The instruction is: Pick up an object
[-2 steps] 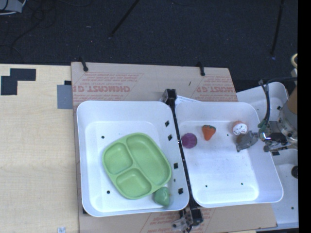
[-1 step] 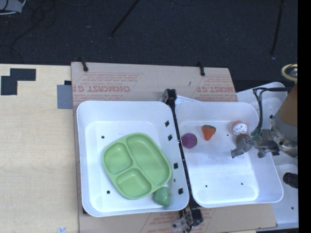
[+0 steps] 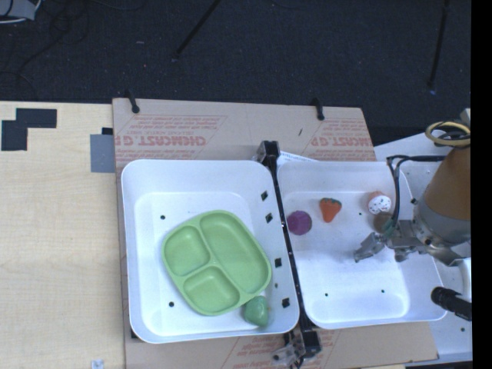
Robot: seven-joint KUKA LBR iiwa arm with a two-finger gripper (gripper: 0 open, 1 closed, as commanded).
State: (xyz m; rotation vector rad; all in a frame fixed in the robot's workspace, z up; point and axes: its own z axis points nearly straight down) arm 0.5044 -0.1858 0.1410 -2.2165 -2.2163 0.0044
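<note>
The right bin (image 3: 361, 306) holds a purple ball (image 3: 299, 222), a red strawberry-like toy with a green top (image 3: 330, 209) and a white speckled ball (image 3: 379, 204). My gripper (image 3: 385, 251) hangs low over the right side of this bin, just below the white speckled ball and to the right of the strawberry toy. Its fingers (image 3: 367, 250) stand spread apart, open, with only white bin floor between them. The arm's orange band (image 3: 452, 181) rises at the right edge.
The left bin (image 3: 138, 206) holds a green divided plate (image 3: 216, 261) and a small green round object (image 3: 256, 311) at its front right corner. A black divider (image 3: 280, 237) runs between the bins. Cardboard lies under both.
</note>
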